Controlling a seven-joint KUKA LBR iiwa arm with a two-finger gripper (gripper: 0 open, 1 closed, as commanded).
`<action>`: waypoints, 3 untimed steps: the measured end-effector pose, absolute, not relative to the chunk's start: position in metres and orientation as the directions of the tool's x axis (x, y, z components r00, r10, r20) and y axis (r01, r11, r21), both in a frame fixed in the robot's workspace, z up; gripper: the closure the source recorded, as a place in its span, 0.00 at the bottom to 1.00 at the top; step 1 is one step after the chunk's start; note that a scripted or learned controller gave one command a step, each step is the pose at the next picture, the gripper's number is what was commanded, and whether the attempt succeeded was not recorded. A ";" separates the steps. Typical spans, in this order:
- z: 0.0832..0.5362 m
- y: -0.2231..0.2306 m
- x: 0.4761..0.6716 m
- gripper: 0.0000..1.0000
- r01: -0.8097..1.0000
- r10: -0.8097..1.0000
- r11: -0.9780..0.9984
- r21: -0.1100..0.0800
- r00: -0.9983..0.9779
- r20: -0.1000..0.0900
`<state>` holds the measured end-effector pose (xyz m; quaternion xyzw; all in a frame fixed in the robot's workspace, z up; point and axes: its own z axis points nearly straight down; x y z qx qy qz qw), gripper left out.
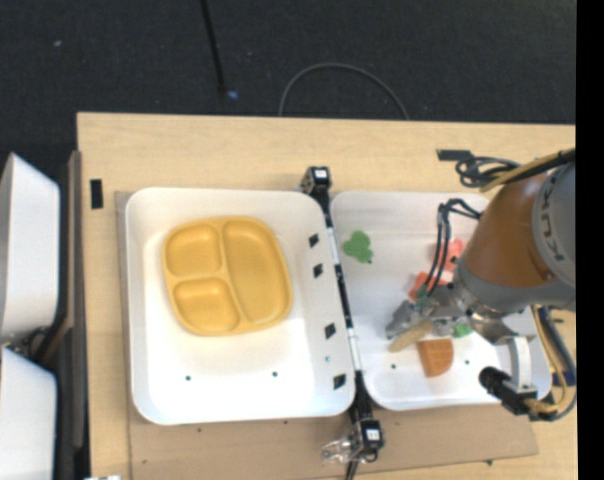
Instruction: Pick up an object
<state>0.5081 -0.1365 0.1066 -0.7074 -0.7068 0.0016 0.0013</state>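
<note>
Camera view, looking down at a slant on a wooden bench [232, 153] bearing two shallow white bins side by side. Left bin [152, 368]: held a yellow plate [227, 273] with three compartments, lying flat toward the upper left part. Right bin [382, 383]: held several small things and took the arm [517, 243], reaching in from the right, grey with an orange band above the wrist.

Gripper [407, 326] hung low over the middle of the right bin, pointing left and slightly down. Fingers looked spread a little, one metal tip [398, 320] lying above a paler, tan-coloured tip [404, 342]; nothing visibly pinched between them.

Orange block [437, 357] lay on the bin floor just below and right of the fingertips, close beside the lower finger; touching or apart, could not tell. Not between the jaws. Small green piece [358, 247] lay well apart, up and left of the gripper, near the wall between the bins. Red bits [423, 286] showed just above the gripper, partly hidden by the wrist, too small to name. Small green speck [463, 329] sat at the wrist's lower edge, right of the fingers.

Black cable [332, 78] looped across the dark floor beyond the bench.
</note>
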 end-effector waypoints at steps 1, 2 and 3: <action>0.100 -0.137 0.508 0.00 1.000 1.000 -0.003 -0.001 0.003 -0.001; 0.112 -0.138 0.509 1.00 1.000 1.000 -0.009 0.003 0.009 0.000; 0.155 -0.141 0.506 1.00 1.000 1.000 -0.008 0.005 0.008 -0.001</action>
